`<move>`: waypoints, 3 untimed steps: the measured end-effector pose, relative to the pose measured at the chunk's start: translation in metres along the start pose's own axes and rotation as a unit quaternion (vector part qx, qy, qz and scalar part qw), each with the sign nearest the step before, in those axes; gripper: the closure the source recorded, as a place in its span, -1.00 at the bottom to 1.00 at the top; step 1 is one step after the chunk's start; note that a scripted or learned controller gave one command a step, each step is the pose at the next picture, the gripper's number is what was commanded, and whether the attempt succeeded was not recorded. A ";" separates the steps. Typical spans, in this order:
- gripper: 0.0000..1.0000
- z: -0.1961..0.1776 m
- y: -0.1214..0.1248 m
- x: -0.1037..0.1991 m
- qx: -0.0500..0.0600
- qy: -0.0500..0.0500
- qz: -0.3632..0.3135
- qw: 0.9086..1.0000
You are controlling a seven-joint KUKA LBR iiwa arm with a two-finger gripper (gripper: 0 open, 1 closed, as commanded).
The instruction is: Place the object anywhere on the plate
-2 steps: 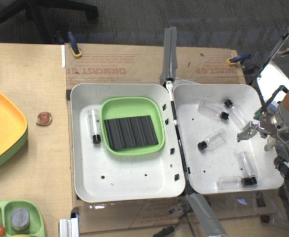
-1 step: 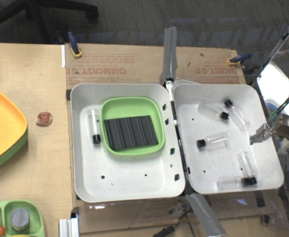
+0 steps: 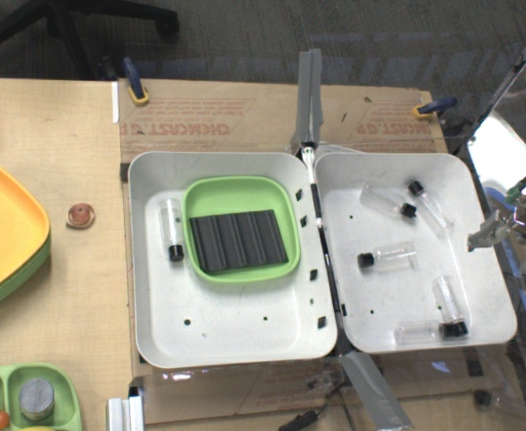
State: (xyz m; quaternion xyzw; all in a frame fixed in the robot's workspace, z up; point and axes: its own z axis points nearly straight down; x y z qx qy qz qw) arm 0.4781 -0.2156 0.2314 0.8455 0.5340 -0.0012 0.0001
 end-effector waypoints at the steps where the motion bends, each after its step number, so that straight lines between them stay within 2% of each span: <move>1: -1.00 0.002 0.000 0.001 0.000 0.001 0.018 1.000; 2: -1.00 0.008 -0.005 0.010 0.000 0.001 0.034 0.999; 3: -1.00 -0.008 -0.003 0.004 0.001 0.000 0.060 0.998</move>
